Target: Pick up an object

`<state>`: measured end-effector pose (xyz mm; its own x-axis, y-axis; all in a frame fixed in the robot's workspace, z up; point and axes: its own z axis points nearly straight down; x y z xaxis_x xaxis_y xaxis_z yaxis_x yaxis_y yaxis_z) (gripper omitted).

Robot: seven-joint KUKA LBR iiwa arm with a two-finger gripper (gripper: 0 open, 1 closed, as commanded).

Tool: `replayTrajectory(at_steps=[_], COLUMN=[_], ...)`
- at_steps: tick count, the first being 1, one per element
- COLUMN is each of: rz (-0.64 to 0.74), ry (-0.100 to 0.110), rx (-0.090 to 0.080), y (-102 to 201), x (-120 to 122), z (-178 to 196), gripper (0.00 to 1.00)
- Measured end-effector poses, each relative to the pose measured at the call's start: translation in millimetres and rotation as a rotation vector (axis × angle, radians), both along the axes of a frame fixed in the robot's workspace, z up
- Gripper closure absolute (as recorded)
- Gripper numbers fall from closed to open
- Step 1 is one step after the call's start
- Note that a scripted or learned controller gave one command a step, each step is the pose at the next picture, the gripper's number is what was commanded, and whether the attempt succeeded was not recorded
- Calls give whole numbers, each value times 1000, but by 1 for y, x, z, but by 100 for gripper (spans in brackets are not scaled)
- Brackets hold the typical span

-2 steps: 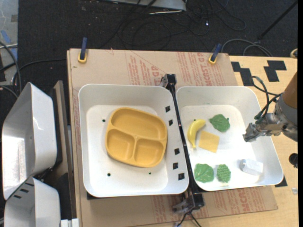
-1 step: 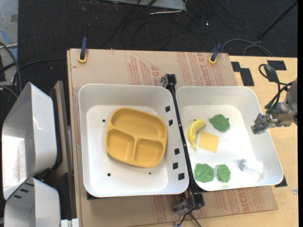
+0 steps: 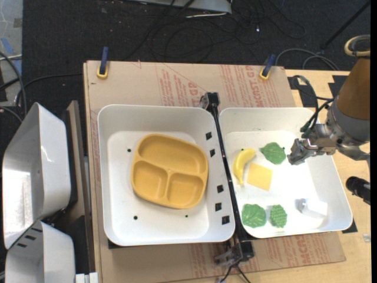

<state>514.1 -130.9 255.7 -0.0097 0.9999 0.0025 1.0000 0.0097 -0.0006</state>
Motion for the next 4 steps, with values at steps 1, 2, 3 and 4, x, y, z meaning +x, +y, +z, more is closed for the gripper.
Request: replayTrajectory(at_steps=[1, 2, 3, 4], rz=[-2, 0, -1, -1], ry=[2, 0, 3, 2], rx=[-1, -1, -1, -2], y=[50, 105, 162, 209], x=[9, 14, 22, 29], z=[-15, -7, -22, -32], gripper=[100, 100, 100, 100])
